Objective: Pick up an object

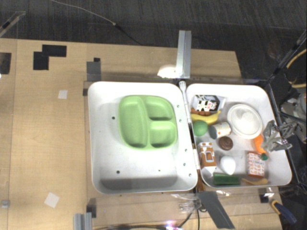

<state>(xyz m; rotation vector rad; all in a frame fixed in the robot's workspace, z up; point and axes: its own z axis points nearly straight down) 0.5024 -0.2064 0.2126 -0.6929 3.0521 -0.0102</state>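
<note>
The fingers (pixel 269 137) stand apart with nothing between them. The gripper (pixel 274 138) sits low over the right bin (pixel 268 96), at that bin's right wall, and the arm comes in from the right edge. An orange piece (pixel 259 144) lies just beside the fingertips, on their left.

The right bin is crowded with loose things to pick from:
- At the back left lies a black-and-white packet (pixel 207 103), with a banana (pixel 204 115) touching its front edge.
- A green ball (pixel 200 128) sits in front of the banana, and a small cup (pixel 221 128) lies on its side beside the ball.
- A white bowl (pixel 244 120) takes up the middle back.
- A brown disc (pixel 225 143) lies in front of the cup.
- A brown box (pixel 207 155) rests against the left wall, near a white egg (pixel 228 165).
- A red packet (pixel 255 164) lies on the right.
- A green stick (pixel 226 179) lies along the front wall, beside a tan scrap (pixel 254 180).

The left bin (pixel 103 143) holds a green tray (pixel 146 121) with three compartments. It is set toward the back, with bare floor in front of it and to its left.

The two bins touch along their shared wall. A metal post (pixel 184 54) rises behind that seam. The bench (pixel 43 143) lies bare and wide to the left.
</note>
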